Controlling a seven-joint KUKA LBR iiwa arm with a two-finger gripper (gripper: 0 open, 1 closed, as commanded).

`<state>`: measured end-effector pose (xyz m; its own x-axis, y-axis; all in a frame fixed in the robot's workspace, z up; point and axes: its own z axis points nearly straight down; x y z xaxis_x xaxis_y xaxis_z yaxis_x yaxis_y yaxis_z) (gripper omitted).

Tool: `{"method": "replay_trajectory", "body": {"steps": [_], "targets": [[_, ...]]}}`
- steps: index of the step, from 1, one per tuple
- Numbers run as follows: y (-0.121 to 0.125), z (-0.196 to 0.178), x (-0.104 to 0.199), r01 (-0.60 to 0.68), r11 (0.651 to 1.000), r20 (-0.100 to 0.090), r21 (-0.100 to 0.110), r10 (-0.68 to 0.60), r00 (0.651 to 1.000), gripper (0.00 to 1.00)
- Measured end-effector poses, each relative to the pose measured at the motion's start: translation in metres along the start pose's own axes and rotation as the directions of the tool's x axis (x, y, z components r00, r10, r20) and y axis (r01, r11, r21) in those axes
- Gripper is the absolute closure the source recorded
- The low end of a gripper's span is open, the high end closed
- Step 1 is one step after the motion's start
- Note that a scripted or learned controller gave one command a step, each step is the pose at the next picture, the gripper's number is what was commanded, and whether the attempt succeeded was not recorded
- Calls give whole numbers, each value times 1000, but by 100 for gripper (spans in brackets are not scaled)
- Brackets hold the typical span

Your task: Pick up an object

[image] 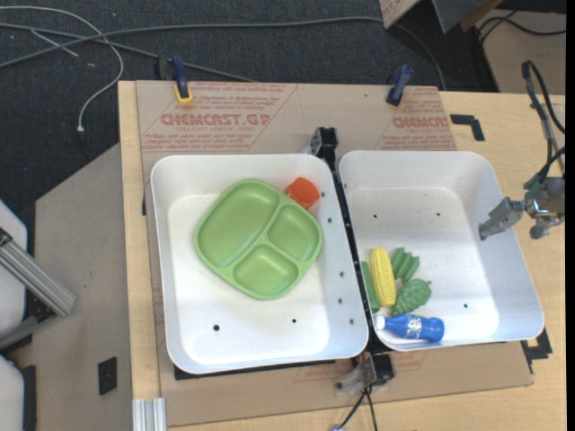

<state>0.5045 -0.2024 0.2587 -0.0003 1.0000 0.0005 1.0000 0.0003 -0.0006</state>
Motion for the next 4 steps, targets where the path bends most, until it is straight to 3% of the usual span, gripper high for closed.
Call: {"method": "replay_trajectory", "body": {"steps": [3, 4], "targets": [[-6, 169, 7, -1, 1000, -2, 3, 1, 1000, 0], [-5, 156, 6, -2, 1000, -1, -1, 2, 1000, 100]]}}
